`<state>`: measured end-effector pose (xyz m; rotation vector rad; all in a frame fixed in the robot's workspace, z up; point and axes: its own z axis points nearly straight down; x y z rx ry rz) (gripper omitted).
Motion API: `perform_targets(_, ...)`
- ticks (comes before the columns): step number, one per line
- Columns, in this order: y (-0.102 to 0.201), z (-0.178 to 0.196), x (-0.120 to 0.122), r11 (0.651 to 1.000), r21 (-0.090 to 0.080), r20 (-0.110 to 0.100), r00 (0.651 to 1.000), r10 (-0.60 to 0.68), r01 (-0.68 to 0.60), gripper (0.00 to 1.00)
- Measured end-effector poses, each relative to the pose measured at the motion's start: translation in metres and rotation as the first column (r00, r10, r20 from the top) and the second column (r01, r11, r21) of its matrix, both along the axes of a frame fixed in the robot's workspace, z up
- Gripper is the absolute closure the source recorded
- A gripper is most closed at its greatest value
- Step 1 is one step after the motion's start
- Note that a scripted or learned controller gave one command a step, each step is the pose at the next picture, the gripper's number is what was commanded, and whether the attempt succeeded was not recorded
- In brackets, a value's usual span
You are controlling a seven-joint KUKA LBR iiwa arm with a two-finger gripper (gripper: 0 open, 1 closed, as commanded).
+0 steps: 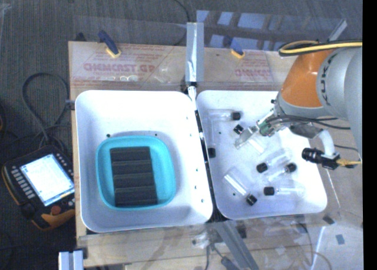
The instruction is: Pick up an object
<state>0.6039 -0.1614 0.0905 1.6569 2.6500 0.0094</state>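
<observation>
Looking down at the bench, you see the grey arm with the orange band (306, 83) reaching in from the right over the right shallow white bin (318, 204). Its two-finger gripper (263, 127) sits low among several small clear plastic vials with black caps (272, 163), scattered across this bin's floor. You cannot tell from here how far the tool is open, or whether it has a vial. The left white bin (88, 109) holds a turquoise tray with black inserts (136, 171).

We see a tray (136, 174) in the left bin (88, 109), vials (274, 165) scattered in the right bin (315, 201), a pendant (40, 183) left of the bench.
</observation>
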Motion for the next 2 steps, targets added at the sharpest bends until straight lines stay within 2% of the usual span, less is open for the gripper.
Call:
perform_targets(1,0.001,0.011,0.001,1.0,0.0,0.003,1.0,0.002,-0.002,1.0)
perform_targets(2,0.003,-0.001,0.061,1.0,0.004,-0.041,0.999,0.013,-0.013,1.0)
